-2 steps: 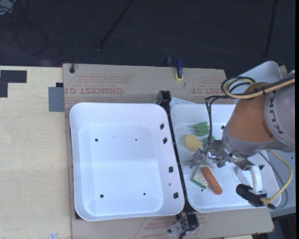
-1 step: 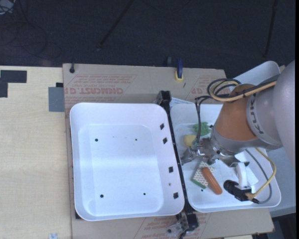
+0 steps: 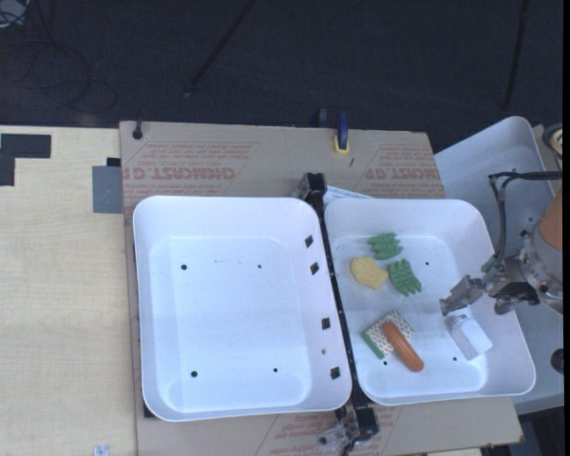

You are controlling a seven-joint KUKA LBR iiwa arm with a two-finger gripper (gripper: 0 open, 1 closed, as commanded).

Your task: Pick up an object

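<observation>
Faintly, red lettering (reversed) marks the cardboard

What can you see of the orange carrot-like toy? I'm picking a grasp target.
The orange toy is a small, smooth, elongated piece, plastic by its look, lying flat and diagonal in the right bin, near its front. Its upper-left end rests against a speckled, green-edged piece. The gripper is off to its right, apart from it.

We see the gripper over the right bin, near a white block and carrot.
</observation>
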